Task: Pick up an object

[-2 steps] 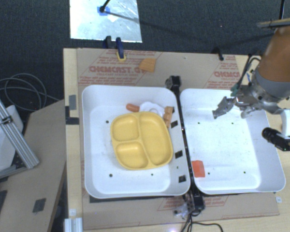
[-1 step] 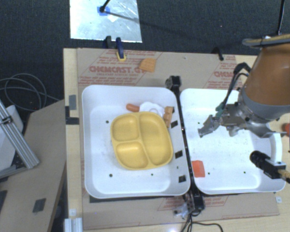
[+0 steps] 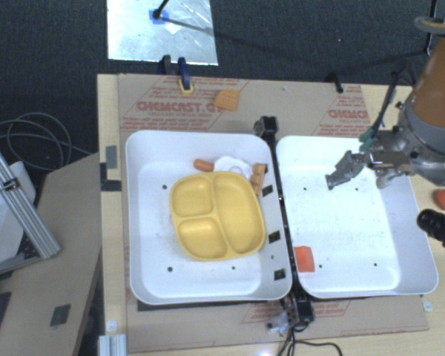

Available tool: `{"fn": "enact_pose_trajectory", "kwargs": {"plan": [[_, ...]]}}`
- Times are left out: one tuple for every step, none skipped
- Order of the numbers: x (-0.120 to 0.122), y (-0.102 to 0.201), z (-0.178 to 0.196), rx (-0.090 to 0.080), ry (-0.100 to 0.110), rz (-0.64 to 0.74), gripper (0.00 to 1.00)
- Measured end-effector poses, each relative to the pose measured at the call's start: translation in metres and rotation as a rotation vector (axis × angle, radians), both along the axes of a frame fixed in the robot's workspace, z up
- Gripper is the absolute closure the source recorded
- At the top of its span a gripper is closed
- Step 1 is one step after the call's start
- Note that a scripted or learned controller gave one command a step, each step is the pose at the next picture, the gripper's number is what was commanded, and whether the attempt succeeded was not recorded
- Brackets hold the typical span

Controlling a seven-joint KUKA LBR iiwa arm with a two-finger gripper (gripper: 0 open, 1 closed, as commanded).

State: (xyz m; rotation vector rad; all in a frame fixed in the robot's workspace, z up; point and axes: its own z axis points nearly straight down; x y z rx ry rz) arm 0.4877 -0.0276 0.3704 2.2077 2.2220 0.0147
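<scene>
Nearest you, an orange block (image 3: 303,258) lies at the front left corner of the right bin (image 3: 400,277), well apart from the hand. Your hand (image 3: 340,175) hangs over that bin's back half, with nothing visible between its fingers; you cannot tell how far they are spread. In the left bin (image 3: 144,273), a yellow divided plate (image 3: 216,216) sits beside a small orange sausage-shaped piece (image 3: 203,165), all on the desk (image 3: 208,99).

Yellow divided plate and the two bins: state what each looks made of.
Yellow divided plate: probably moulded plastic, with a smooth, slightly glossy surface and rounded compartment ridges. Left bin and right bin: probably thin formed white plastic, matte, with soft rounded rims; the right one looks scuffed.
</scene>
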Motion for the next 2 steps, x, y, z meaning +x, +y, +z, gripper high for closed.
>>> {"fn": "enact_pose_trajectory", "kwargs": {"plan": [[-0.001, 0.015, -0.084, 0.0, 0.018, -0.004, 0.0], [0.0, -0.037, 0.042, -0.003, -0.005, -0.01, 0.0]]}}
